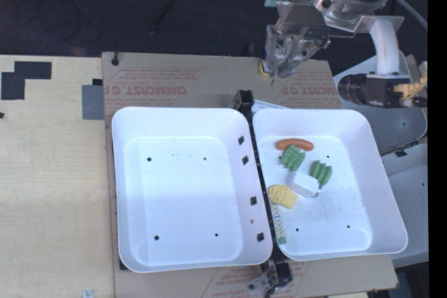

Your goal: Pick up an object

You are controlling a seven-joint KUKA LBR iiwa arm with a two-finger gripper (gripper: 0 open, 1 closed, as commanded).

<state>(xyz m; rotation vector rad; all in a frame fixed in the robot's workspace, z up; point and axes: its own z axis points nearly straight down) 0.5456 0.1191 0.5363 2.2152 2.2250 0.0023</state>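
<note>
The right bin (377, 171) holds a small cluster of toys. An orange sausage-shaped piece (294, 144) lies at the back of the cluster. Below it sit two green ridged pieces (292, 158) (320, 172), a white block (305, 185) and a yellow corn-like piece (282, 195). My gripper (282, 68) hangs high above the bench, beyond the right bin's far rim, well away from the toys. Nothing shows between its fingers.
The left bin (126, 171) lies beside the right one, joined by a black clip strip (253, 178). Both rest on a brown cardboard sheet (174, 84). A pale wooden benchtop (49, 178) extends to the left. The arm's base (377, 91) stands at the right.
</note>
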